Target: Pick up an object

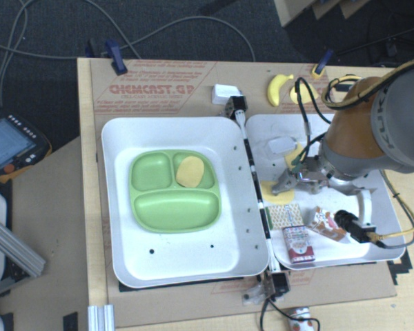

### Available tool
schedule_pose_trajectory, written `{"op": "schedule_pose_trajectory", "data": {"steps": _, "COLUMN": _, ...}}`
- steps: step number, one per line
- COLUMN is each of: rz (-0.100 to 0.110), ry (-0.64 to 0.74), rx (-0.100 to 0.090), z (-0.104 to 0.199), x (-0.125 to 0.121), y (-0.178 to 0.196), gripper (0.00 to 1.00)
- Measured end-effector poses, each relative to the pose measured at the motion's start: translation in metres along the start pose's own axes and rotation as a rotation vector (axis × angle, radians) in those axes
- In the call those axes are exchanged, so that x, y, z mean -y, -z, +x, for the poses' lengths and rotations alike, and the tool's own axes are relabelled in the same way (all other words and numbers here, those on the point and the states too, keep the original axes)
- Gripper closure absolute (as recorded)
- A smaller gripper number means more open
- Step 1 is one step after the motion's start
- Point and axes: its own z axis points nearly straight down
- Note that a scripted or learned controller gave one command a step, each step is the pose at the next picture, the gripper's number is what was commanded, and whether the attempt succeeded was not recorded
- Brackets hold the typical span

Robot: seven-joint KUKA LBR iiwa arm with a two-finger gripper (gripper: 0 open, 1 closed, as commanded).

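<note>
Over the right bin, the gripper hovers near its left wall.

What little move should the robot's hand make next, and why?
Probably a short drop straight down. The hand hovers in the right bin, just above a yellow item near the bin's left wall, with nothing visibly held. Lowering onto that item looks like the nearest chance at a pick.
</note>
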Motion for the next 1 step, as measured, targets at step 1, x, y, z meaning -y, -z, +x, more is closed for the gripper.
{"op": "schedule_pose_trajectory", "data": {"steps": 1, "rz": 0.000, "ry": -0.002, "rx": 0.001, "z": -0.0101, "x": 0.0767, "y": -0.0007, "gripper": 0.00}}
